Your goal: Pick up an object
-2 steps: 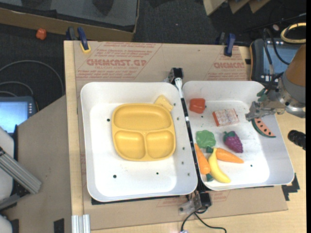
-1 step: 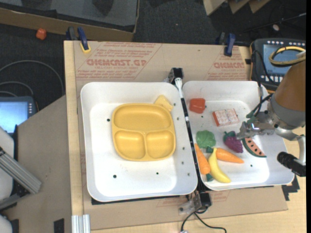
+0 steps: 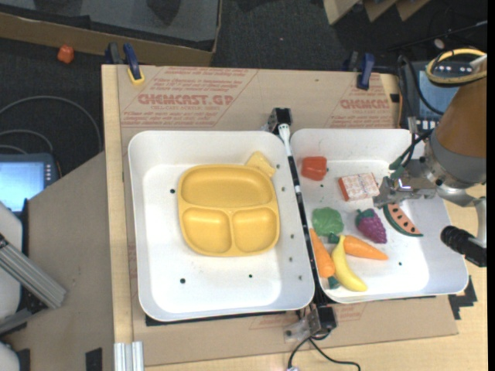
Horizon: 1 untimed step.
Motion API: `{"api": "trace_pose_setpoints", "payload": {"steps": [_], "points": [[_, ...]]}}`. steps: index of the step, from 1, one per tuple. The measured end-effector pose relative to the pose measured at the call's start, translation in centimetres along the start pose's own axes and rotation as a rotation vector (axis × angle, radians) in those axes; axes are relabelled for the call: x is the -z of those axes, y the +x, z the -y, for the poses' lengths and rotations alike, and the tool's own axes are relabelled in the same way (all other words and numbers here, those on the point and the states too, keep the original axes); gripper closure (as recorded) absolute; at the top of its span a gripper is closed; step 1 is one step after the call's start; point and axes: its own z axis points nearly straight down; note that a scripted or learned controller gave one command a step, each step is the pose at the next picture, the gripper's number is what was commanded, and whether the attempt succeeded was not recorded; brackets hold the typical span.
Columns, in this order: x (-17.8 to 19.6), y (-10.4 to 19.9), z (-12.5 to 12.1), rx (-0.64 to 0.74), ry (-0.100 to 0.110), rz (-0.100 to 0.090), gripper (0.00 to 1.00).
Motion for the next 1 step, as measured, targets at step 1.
{"api": "trace_pose_setpoints", "payload": {"steps": [1], "points": [[-2.13, 9.27, -5.96, 0.007, 0.0, -0.002, 1.0]]}}
